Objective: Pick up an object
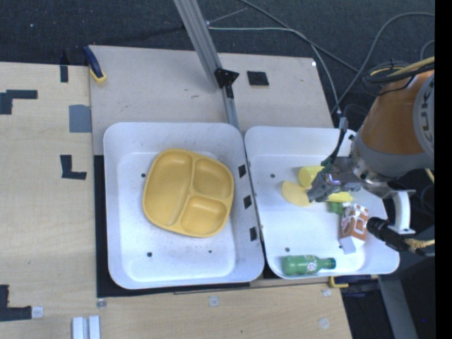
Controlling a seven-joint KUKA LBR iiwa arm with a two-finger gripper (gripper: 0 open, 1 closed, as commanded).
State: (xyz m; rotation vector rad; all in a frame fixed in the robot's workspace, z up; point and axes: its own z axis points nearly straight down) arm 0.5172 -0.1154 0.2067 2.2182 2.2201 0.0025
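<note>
The right bin (275, 232) holds several small objects: a yellow piece (294, 193) near the middle, another yellow piece (308, 175) just behind it, a yellow-green item (340, 198), an orange and white carton (353, 226), and a green bottle (307, 264) lying on its side at the front. My gripper (323, 188) hangs low over the yellow pieces, right beside them. Whether anything sits between its tips is not visible.
A yellow divided plate (188, 191) lies in the left bin (127, 260). A grey pole (201, 34) slants over the bench behind the bins. Cables run across the dark floor at the back right. The arm's orange band (399, 122) looms over the right bin's right side.
</note>
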